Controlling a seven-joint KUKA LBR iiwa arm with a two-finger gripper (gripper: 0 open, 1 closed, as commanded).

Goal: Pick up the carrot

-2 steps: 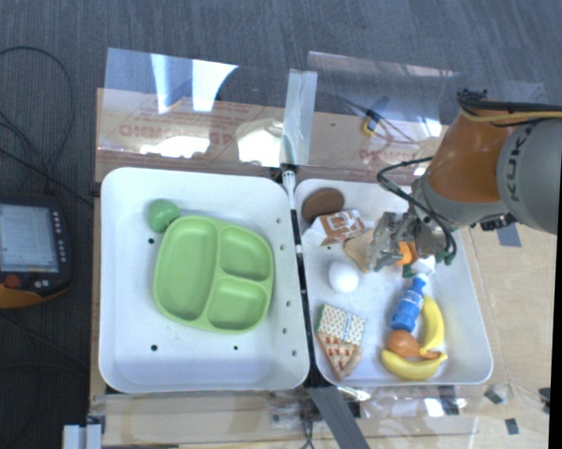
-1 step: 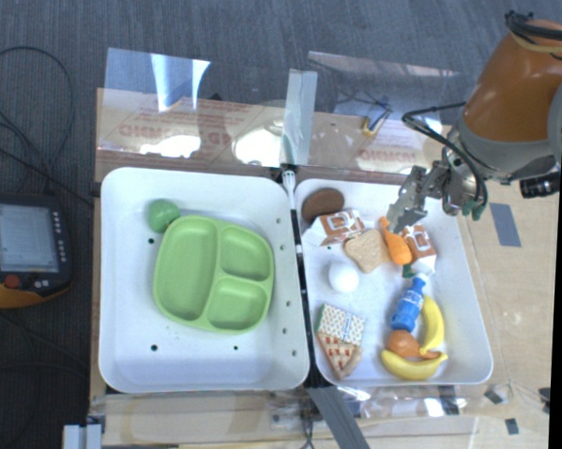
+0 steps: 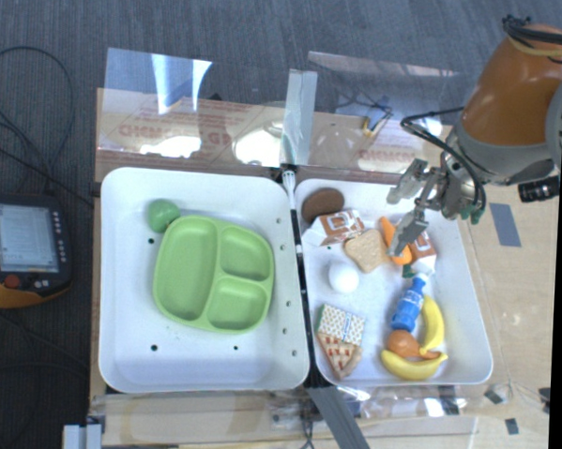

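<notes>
Here, gripper (image 3: 414,237) poised with fingers apart just beside carrot (image 3: 387,236); best to centre over it, clear of bread (image 3: 364,250) alongside, then close.

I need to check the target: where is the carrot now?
The carrot lies in the right bin, near its upper edge, beside the toast and just below the gripper.
</notes>
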